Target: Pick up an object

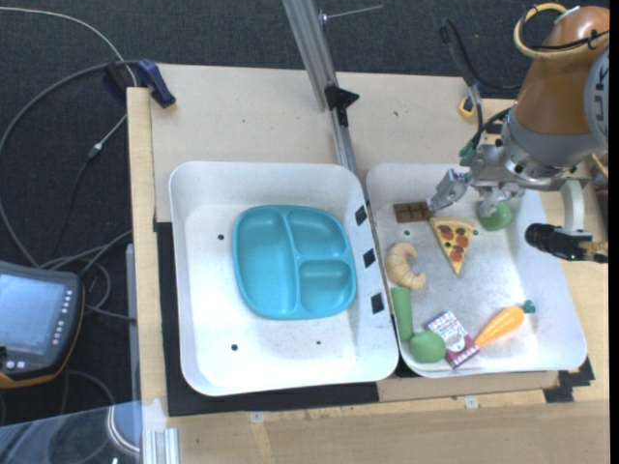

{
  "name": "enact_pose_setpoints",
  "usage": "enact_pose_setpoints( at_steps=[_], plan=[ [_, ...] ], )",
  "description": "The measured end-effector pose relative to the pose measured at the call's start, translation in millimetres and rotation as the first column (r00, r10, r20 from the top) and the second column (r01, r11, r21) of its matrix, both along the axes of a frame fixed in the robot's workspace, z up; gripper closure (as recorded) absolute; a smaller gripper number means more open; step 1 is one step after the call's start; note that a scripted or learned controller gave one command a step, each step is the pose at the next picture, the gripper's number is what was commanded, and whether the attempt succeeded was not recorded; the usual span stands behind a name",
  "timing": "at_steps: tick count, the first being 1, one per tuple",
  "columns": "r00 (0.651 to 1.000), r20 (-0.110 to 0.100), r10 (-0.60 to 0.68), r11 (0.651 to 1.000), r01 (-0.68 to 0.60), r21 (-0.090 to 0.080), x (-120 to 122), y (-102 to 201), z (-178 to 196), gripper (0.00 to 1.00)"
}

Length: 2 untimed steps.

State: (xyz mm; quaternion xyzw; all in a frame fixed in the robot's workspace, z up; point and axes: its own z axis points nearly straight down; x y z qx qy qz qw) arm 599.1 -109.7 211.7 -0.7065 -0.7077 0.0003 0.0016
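Observation:
My gripper (pixel 468 197) hangs over the back of the right bin (pixel 542 288), its fingers spread open with nothing between them. A small green round toy (pixel 497 217) lies just under its right finger (pixel 487 201); I cannot tell whether they touch. A brown chocolate bar (pixel 411 212) lies just left of the left finger. A pizza slice (pixel 454 241) is a little in front of the gripper. Further forward lie a croissant (pixel 406 266), a long green vegetable (pixel 402 309) ending in a round green piece (pixel 427 346), a purple and white packet (pixel 454 337) and a carrot (pixel 503 324).
The left bin (pixel 193 259) holds a blue divided plate (pixel 293 261). A metal pole (pixel 314 37) slants up from between the bins at the back. The bench's front edge runs close below both bins.

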Motion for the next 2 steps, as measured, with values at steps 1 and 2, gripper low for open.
enact_pose_setpoints(
  at_steps=[1,2],
  plan=[
    [1.0,0.0,-0.001,1.0,0.001,0.0,0,0,0,0.0],
    [1.0,-0.003,-0.001,1.0,0.001,0.0,-1,1,-41,0.0]
  ],
)
